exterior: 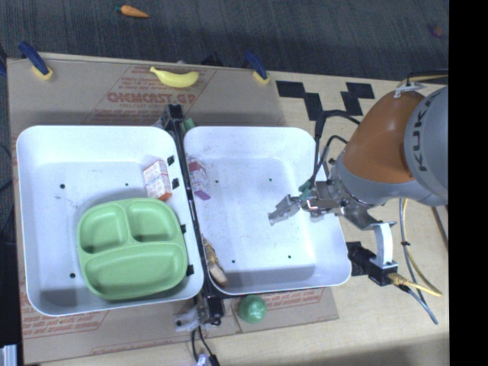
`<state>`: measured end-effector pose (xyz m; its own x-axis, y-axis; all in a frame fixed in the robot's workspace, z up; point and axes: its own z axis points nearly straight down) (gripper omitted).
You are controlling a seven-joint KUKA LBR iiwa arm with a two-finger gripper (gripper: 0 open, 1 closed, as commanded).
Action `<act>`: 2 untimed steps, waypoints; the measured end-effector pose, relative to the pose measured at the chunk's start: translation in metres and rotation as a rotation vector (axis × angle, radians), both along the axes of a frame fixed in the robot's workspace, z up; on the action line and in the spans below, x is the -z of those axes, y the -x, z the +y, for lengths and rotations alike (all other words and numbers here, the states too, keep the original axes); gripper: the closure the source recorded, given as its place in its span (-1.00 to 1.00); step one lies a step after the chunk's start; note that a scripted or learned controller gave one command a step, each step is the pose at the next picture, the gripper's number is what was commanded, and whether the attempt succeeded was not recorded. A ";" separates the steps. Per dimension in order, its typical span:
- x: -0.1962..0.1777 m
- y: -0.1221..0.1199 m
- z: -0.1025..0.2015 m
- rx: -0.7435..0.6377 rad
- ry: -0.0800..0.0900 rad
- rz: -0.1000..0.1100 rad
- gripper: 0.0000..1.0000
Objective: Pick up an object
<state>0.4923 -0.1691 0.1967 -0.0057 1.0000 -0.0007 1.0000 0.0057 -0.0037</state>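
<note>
Camera view: end effector [276, 213] over right bin [252, 277], centre-right of frame; finger state cannot be told, small and blurred. Small packet [197, 178] at that bin's left wall. Green tray [133, 248], carton [156, 179] in left bin [46, 158]. Green ball [252, 308] on table, lower centre.

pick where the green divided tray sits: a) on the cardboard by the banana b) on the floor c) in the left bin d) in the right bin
c: the green divided tray lies inside the left bin, at its lower part, just below a small red and white packet.
</note>
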 end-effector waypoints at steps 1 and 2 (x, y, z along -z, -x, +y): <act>0.045 -0.056 -0.042 0.000 0.000 0.000 -1.00; 0.053 -0.162 -0.041 0.000 -0.001 -0.004 -1.00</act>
<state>0.6539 -0.2102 0.1436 -0.0052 1.0000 0.0005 1.0000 0.0052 0.0000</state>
